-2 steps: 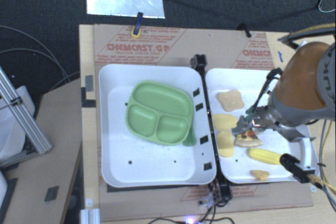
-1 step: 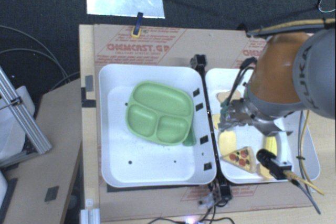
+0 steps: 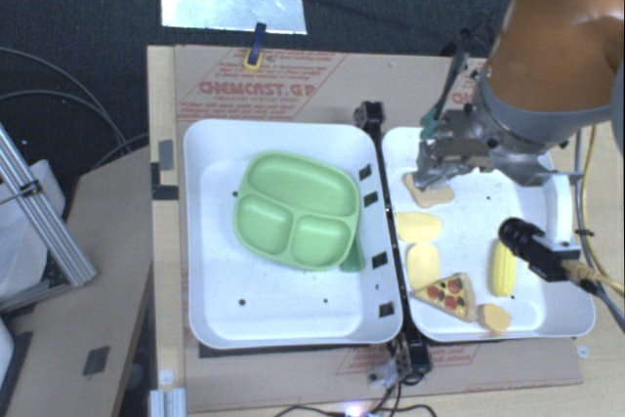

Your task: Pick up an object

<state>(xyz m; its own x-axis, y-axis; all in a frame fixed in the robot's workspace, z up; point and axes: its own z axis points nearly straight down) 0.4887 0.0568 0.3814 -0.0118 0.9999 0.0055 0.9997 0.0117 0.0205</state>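
In the right bin (image 3: 469, 222), the fingers (image 3: 426, 179) hang over a tan slice (image 3: 433, 197), spread impossible to tell.

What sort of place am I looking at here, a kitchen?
Probably a robotics lab bench, not a kitchen: a robot gripper hangs over a white bin of toy food, and a green divided tray sits in the other bin.

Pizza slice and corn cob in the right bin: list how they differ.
Shape: the pizza slice is a flat wedge; the corn cob is rounded and long. Colour: the pizza slice has a red top with dark spots; the corn cob is plain yellow. Place: the pizza slice lies nearer the left bin than the corn cob. Both lie in the right bin.
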